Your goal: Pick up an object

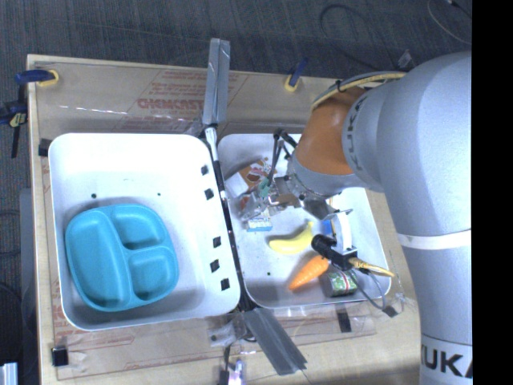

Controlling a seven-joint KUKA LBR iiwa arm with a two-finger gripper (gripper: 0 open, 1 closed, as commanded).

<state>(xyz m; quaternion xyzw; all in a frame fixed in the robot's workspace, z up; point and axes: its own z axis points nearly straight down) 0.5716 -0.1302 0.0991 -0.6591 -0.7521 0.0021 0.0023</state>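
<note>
The gripper (258,201) is reaching low into the right bin (365,215), hovering over small clutter at its upper left; its state I cannot tell. A banana (290,241) and carrot (309,273) are lying nearby, loose, so either is reachable

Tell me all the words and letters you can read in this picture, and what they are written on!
"KUKA", only partly in view, on the grey robot arm at the bottom right.
Red printing on the bench board behind the bins: too faint and blurred to read.
Small packet near the carrot: its label is too small to read.
Small wrappers in the right bin: too blurred to read.
</note>
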